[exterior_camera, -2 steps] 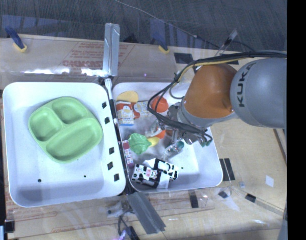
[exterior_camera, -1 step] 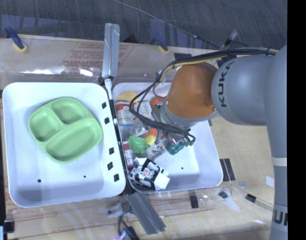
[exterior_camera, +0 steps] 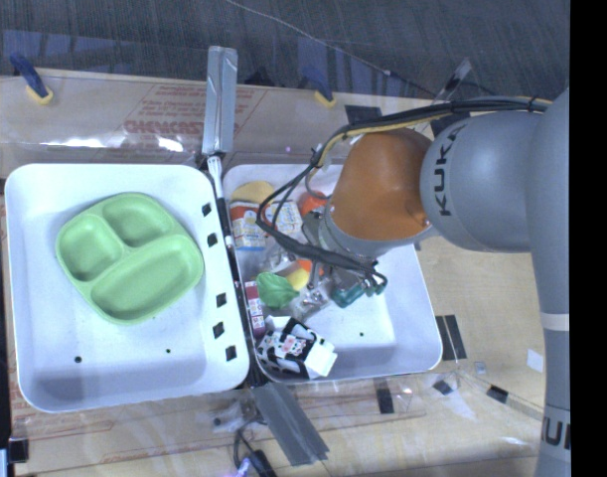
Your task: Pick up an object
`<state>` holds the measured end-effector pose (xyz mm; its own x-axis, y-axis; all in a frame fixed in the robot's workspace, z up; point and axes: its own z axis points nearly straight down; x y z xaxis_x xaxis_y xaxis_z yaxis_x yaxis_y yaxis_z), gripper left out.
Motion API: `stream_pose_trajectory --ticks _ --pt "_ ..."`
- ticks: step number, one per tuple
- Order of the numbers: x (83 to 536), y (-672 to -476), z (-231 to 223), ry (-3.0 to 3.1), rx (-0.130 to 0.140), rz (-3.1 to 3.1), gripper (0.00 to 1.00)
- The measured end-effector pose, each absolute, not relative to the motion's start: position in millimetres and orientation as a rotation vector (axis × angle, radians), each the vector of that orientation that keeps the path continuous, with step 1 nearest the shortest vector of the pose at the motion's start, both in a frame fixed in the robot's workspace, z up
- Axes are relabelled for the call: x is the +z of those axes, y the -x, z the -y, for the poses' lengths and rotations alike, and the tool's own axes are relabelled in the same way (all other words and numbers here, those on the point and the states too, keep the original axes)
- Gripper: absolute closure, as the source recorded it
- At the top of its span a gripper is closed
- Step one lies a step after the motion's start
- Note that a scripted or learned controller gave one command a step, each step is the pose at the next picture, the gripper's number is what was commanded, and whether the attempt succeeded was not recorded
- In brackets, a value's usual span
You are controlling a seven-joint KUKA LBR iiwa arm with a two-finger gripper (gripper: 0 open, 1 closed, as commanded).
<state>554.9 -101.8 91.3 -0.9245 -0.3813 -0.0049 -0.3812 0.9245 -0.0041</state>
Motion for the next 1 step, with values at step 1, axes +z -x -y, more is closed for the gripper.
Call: stream_pose_trajectory --ticks 1 --pt "90.2 -564.6 95.2 0.545 -0.001 -3.093 0.00"
